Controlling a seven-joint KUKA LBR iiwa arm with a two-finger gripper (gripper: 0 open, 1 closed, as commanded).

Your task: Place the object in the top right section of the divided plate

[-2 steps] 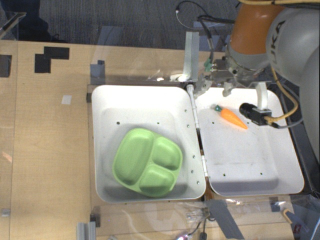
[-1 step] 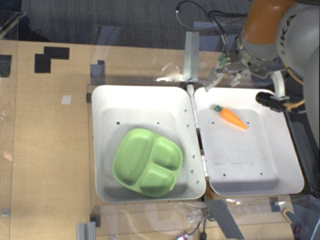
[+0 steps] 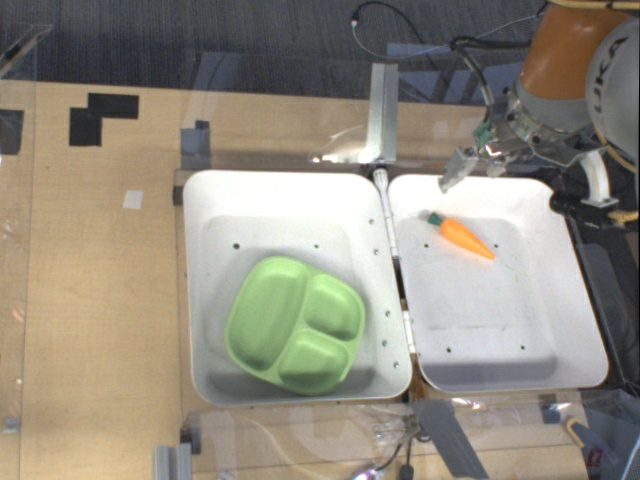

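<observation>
A small orange toy carrot (image 3: pixel 464 236) with a green stub lies in the right bin (image 3: pixel 500 358), near its back left part. A light green divided plate (image 3: pixel 294 324) with three sections rests in the left bin (image 3: pixel 215 218), toward the front. My gripper (image 3: pixel 462 168) hangs above the back edge of the right bin, up and slightly left of the carrot and clear of it. Nothing shows between its fingers.
A metal rail (image 3: pixel 392 258) separates the two bins. An upright metal post (image 3: pixel 385 108) stands behind them at the middle. Cables (image 3: pixel 420 38) trail across the back right. Wooden bench surface (image 3: pixel 90 298) stretches to the left.
</observation>
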